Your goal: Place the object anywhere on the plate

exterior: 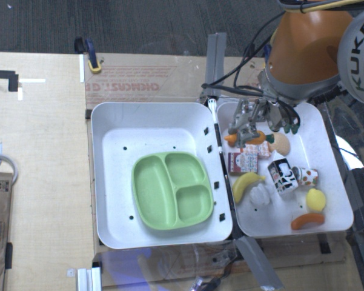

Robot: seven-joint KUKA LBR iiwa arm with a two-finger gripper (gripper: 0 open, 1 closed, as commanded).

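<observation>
A light green divided plate [169, 193] lies in the left bin [109, 162] with nothing on it. My gripper [249, 129] hangs low over the back left part of the right bin [333, 162], under the orange band of the arm. It is right above or touching an orange carrot toy [233, 140] that lies next to a pink carton [243, 162]. The gripper's body hides the contact, so I cannot see whether anything is held.
The right bin also holds a beige egg-like ball [282, 143], a banana [244, 185], a black-and-white can [283, 176], a small red-and-white can [308, 176], a lemon [315, 199] and an orange sausage shape [307, 221]. Cables trail above the wrist.
</observation>
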